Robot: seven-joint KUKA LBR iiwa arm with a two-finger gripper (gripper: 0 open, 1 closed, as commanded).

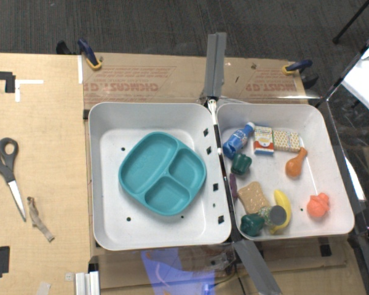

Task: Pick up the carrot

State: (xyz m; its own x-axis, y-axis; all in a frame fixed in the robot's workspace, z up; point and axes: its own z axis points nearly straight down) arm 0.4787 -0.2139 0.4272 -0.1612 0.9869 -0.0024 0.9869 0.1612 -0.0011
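The carrot (pixel 296 163) is a small orange piece, thick at its lower end and thin at its upper right tip. It lies tilted on the floor of the right bin (pixel 332 165), right of centre. It touches nothing. A cracker box (pixel 288 141) sits just above it, and a pink-orange rounded toy (pixel 318 206) lies below and to its right.
The right bin also holds a blue bottle (pixel 237 140), a small carton (pixel 263 140), a dark green piece (pixel 241 163), a toast slice (pixel 253 195), a banana (pixel 283 209) and a green lump (pixel 253 224). A teal divided plate (pixel 163 173) fills the left bin (pixel 104 183). Scissors (pixel 7 165) lie on the bench at left.
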